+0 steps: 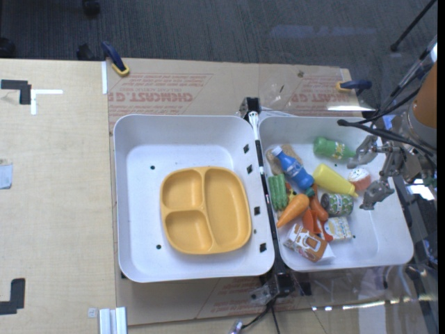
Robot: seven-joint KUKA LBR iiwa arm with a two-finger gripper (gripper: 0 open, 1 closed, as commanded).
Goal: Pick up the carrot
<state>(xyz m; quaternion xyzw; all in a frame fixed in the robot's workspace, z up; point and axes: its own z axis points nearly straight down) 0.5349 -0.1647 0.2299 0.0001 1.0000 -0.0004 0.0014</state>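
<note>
Plainly, carrot (293,209) lies (among clutter) left of open claw (370,173).

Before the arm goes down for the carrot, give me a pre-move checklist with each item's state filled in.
1. Carrot in sight in the right bin: ok.
2. Carrot free of neighbours: not ok; blue bottle and green item crowd it.
3. Gripper above the carrot: not ok; it sits to the right, over the bin's right half.
4. Gripper free of load: ok, nothing between its fingers.
5. Fingers open: ok.
6. Yellow tray out of the way, in the left bin: ok.
</note>
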